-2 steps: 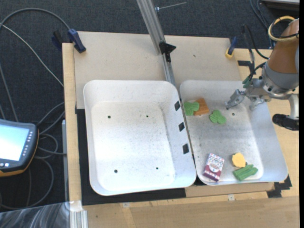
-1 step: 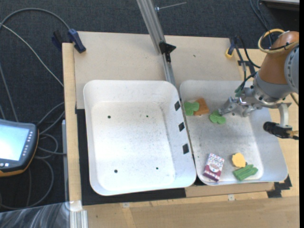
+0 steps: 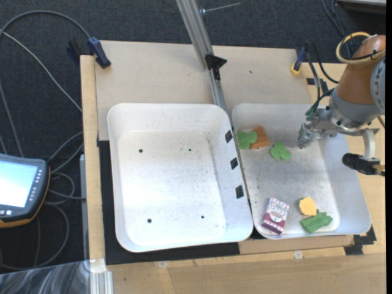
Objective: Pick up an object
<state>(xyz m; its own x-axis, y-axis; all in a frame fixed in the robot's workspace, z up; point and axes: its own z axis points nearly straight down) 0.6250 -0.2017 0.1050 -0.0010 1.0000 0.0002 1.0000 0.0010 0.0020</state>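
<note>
The grey KUKA arm with its orange band (image 3: 358, 84) reached in from the right edge of the frame over the shallow white right-hand bin (image 3: 343, 188), its two-finger gripper (image 3: 304, 139) hovering with nothing between its fingers; their spread could not be told. The nearest candidate, a small flat green leaf-shaped piece (image 3: 281, 152), lay just left of and below the gripper, with a green-and-orange block (image 3: 253, 138) further left. A straight descent would probably have closed on bare bin floor beside the thin leaf, which also offered little to grip.

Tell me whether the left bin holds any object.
No: the left bin shows bare white floor, while the toys, like the small box, lie in the right bin.
</note>
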